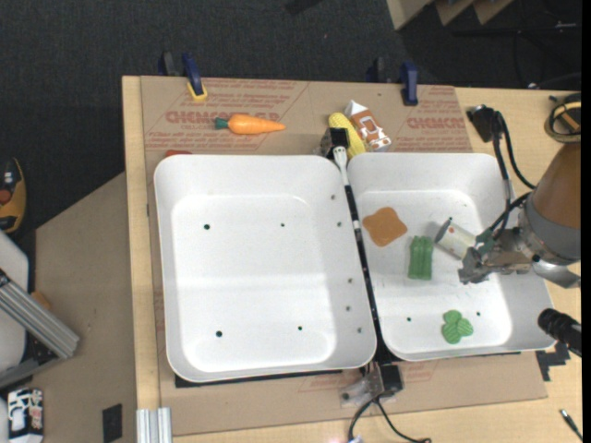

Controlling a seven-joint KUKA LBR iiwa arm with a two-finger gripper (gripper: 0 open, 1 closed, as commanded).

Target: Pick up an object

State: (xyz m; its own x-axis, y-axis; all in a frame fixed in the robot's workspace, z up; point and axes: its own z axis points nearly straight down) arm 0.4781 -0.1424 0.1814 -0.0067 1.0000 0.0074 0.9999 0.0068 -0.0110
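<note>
Camera view: gripper (473, 268) low in the right bin (489, 169), jaw state indeterminable. Just beside it lie a pale cylinder (454, 239), green block (421, 258), brown slice (384, 226) and green clump (455, 327).

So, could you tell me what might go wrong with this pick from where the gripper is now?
1. The gripper sits low in the right bin beside a small white cylinder lying tilted; a round object like that could roll away or slip out.
2. The green block lies close to the cylinder, so a closing or sweeping move may nudge it rather than grasp anything.
3. A cable runs over the bin's far right corner near the arm and might snag.
</note>
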